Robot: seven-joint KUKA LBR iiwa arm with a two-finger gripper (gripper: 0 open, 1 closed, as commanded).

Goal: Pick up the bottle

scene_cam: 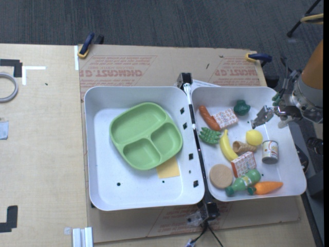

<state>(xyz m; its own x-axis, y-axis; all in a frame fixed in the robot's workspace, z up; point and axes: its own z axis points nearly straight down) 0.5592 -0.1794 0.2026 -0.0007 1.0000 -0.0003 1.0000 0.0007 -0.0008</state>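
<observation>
From the overhead camera, the bottle (242,183) lies on its side in the right bin (295,161), toward six o'clock of that bin; it is green, with a rounded body and a narrower neck pointing toward eight o'clock, and what may be a pale label on its flank, though the print is too small to read. A carrot (266,187) lies touching it at four o'clock; a round tan cookie (222,176) sits just beside it at ten o'clock; a red and white box (243,163) rests against it at twelve.

The gripper (268,115) hovers over the bin's upper right part, at about one o'clock from the bottle and well apart from it; its fingers stand spread with nothing between them; a yellow lemon (254,137) and a small can (270,152) lie between gripper and bottle.

The left bin (97,153) bears a green divided plate (146,135).
</observation>
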